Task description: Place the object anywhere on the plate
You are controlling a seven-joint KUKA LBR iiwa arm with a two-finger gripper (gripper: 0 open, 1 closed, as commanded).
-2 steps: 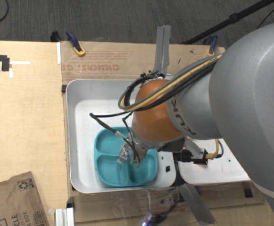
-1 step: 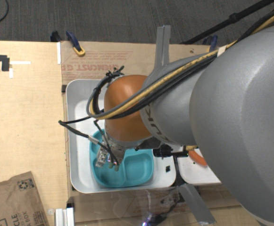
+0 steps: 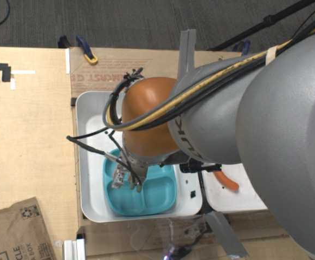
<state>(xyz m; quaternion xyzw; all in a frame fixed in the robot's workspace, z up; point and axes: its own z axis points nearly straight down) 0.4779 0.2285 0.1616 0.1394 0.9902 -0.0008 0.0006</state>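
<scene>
A teal plate (image 3: 160, 196) with divided compartments lies in the left white bin (image 3: 89, 145), toward its front. My gripper (image 3: 127, 182) hangs low over the plate's left compartment, under the orange wrist band. In the right bin (image 3: 244, 199), an orange carrot-shaped object (image 3: 227, 181) lies partly hidden by the arm, apart from the gripper. I see nothing lying on the visible part of the plate.
The large grey arm covers most of the right bin and the back of the left bin. Black cables loop off the wrist over the left bin. A cardboard piece (image 3: 16, 232) lies at the bench's front left, and a blue clamp (image 3: 87, 50) sits at the back edge.
</scene>
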